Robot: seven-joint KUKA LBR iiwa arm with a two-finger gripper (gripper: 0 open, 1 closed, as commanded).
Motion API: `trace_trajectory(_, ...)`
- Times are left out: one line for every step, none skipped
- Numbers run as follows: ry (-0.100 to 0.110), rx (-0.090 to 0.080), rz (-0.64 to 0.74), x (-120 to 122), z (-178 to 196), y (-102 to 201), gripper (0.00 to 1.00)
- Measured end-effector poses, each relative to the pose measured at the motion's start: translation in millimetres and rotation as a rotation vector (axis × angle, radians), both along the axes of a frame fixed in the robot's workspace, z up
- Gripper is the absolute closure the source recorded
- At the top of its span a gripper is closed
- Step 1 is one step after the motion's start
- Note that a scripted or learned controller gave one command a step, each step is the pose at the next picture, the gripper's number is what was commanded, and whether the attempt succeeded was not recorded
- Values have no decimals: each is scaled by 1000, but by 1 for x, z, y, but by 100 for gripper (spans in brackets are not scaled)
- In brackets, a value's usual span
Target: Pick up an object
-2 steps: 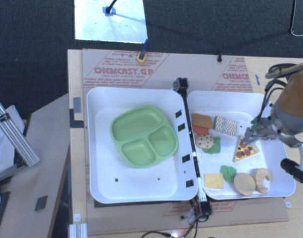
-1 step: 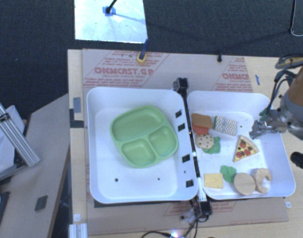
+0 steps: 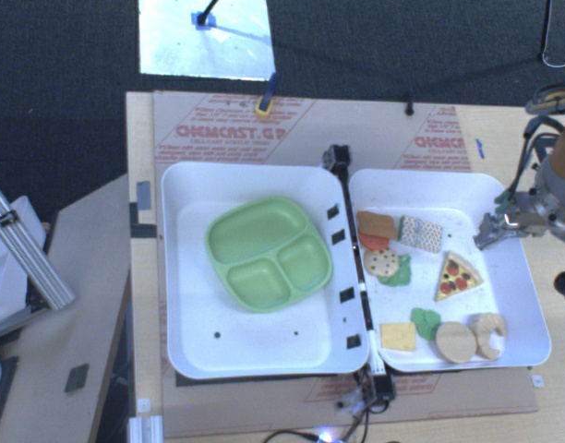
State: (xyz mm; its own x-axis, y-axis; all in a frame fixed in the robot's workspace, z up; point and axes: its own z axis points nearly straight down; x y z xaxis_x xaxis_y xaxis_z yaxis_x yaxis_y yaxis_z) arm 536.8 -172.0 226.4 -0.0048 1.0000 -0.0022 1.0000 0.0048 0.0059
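Observation:
The right bin (image 3: 518,289) holds several toy foods: a brown and red sandwich piece (image 3: 376,228), a speckled cracker (image 3: 420,233), a cookie (image 3: 382,263) on a green leaf, a pizza slice (image 3: 457,277), a yellow cheese square (image 3: 398,337), a green piece (image 3: 426,322), a tan disc (image 3: 456,341) and a bread piece (image 3: 491,332). My gripper (image 3: 493,229) hangs over the right bin's far right edge, right of the pizza slice, with nothing visibly between its fingers.
The left bin (image 3: 186,340) bears a green divided plate (image 3: 267,253). A black-clipped divider (image 3: 350,266) runs between the bins. A metal sheet (image 3: 205,26) lies beyond the bench at the back. An aluminium rail (image 3: 24,257) stands at the left.

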Motion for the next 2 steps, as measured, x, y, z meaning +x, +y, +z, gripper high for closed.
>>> trace_trajectory(2, 4, 6, 14, 6, 61, 100)
trace_trajectory(5, 5, 6, 28, -10, 117, 100)
